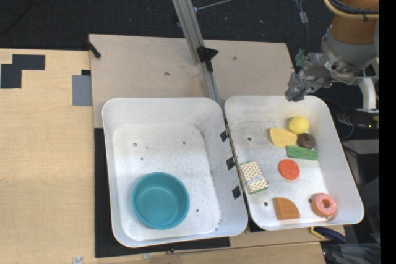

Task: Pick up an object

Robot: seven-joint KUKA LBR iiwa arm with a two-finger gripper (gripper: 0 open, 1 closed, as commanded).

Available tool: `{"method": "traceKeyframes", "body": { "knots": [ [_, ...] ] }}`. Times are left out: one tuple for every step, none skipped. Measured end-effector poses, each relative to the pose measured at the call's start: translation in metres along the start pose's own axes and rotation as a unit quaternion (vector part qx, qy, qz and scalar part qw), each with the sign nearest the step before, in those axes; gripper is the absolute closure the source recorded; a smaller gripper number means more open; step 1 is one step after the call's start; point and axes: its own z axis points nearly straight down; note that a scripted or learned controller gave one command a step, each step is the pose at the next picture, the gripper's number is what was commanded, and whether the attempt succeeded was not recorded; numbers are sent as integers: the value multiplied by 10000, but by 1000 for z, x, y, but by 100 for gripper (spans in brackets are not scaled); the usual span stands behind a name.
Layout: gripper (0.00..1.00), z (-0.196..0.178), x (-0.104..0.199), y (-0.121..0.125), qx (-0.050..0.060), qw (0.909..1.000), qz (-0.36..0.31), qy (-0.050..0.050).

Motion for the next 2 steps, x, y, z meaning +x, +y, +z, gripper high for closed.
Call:
{"method": "traceKeyframes", "body": {
  "knots": [
    [0, 0, 0, 0, 0, 10000, 0, 0],
    [0, 61, -5, -6, 23, 10000, 2, 3]
  ]
}}
